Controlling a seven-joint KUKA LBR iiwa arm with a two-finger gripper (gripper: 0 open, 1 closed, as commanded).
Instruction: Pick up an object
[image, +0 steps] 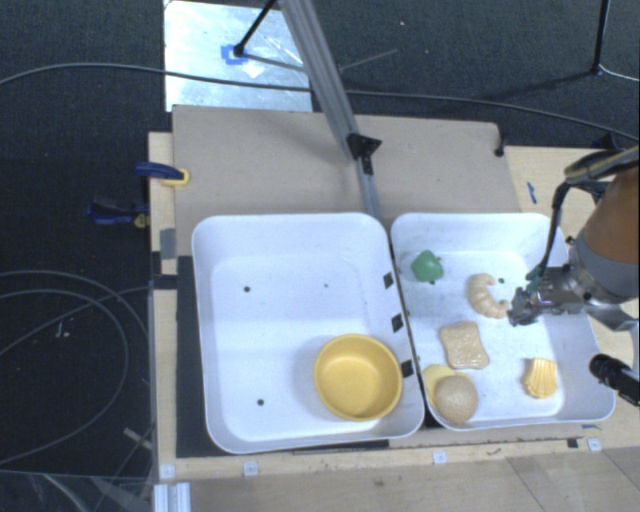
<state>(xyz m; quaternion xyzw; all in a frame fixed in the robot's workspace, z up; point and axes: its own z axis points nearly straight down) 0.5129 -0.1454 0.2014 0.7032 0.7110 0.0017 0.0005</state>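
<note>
Two bins side by side on bench (440, 160). Left bin (230, 250): bowl (358, 376) in near right corner. Right bin (470, 228): pepper (428, 266) at far left; croissant (486, 296) right of it; cracker (464, 345) nearer; round bun (456, 397) at near left edge; shell (540, 378) near right. End effector (522, 308) just right of croissant.

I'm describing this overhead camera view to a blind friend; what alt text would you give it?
A robot arm reaches in from the right, its gripper low over the right white bin, beside a croissant-shaped piece. That bin also holds a green toy, a cracker-like square, a tan ball and a yellow shell. The left bin holds a yellow bowl.
</note>
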